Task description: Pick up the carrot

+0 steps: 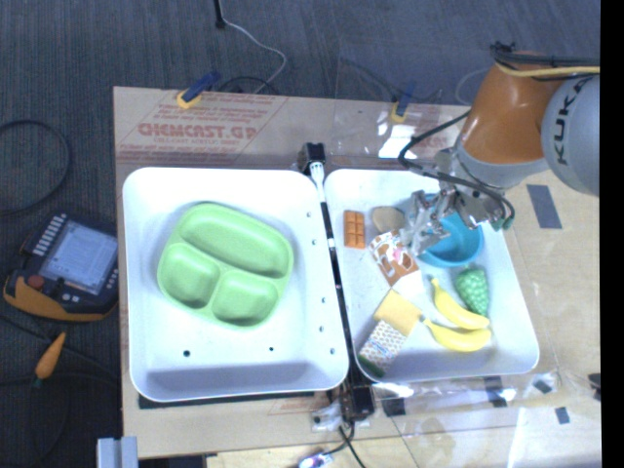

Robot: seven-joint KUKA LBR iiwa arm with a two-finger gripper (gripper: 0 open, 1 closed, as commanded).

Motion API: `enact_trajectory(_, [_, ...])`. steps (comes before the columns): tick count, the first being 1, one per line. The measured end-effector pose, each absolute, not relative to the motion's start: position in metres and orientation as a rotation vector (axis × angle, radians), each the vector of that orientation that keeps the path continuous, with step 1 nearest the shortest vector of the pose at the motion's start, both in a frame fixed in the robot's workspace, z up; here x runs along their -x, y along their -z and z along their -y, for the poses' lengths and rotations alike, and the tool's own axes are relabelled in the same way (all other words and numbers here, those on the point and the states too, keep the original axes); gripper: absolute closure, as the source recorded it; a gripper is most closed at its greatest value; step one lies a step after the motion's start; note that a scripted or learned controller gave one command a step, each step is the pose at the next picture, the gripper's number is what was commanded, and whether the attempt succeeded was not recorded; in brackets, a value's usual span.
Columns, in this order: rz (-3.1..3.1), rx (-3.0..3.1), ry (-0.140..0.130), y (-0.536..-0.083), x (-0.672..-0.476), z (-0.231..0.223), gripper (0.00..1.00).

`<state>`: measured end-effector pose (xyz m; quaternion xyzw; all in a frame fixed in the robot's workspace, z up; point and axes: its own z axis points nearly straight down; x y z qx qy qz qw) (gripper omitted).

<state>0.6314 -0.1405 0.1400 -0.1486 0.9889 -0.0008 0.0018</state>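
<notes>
An orange piece with white patches, which I take for the carrot (393, 258), lies in the middle of the right bin (507, 261). My gripper (421, 228) hangs just above and to the right of it, close to its upper end and beside the blue bowl (456, 244). Whether the gripper touches the piece is unclear from this angle. The grey arm with its orange band (507, 115) reaches in from the upper right.
The right bin also holds an orange waffle-like bar (354, 228), a tan lump (387, 218), a green bumpy fruit (474, 287), bananas (456, 322), a yellow block (397, 310) and a checkered packet (381, 342). A green divided plate (226, 261) fills the left bin (146, 339).
</notes>
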Motion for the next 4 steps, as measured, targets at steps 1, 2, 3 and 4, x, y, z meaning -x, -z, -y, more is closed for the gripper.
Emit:
enact_trajectory(1, [-3.105,0.465,0.003,-0.139,-0.631,0.141,0.00])
enact_trajectory(2, [-3.087,0.461,0.010,-0.281,-0.654,0.112,0.00])
enact_trajectory(3, [-3.066,0.589,0.014,-0.453,-0.655,0.144,0.00])
enact_trajectory(4, [-3.076,0.694,-0.008,-0.263,-0.638,0.102,0.00])
